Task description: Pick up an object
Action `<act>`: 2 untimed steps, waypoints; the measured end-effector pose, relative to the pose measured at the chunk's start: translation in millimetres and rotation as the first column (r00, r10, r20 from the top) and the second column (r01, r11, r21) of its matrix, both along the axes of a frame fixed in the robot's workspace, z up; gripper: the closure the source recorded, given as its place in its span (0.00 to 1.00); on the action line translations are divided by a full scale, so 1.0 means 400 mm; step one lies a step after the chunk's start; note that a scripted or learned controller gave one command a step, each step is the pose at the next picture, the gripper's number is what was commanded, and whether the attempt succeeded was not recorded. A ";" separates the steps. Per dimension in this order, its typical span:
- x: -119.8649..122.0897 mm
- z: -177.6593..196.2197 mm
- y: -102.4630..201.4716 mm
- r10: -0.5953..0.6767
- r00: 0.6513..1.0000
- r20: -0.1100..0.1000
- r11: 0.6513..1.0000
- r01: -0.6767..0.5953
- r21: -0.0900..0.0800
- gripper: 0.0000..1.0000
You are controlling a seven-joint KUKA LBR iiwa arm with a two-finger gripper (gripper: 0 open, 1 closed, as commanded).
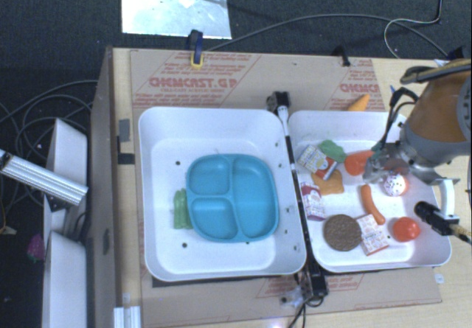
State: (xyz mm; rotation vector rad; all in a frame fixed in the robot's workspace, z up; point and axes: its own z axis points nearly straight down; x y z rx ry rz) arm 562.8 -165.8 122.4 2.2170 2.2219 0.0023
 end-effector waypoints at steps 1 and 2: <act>0.000 0.000 0.000 0.000 1.000 0.000 1.000 0.000 0.000 0.00; 0.199 -0.083 0.016 -0.001 1.000 -0.002 1.000 0.001 0.000 0.00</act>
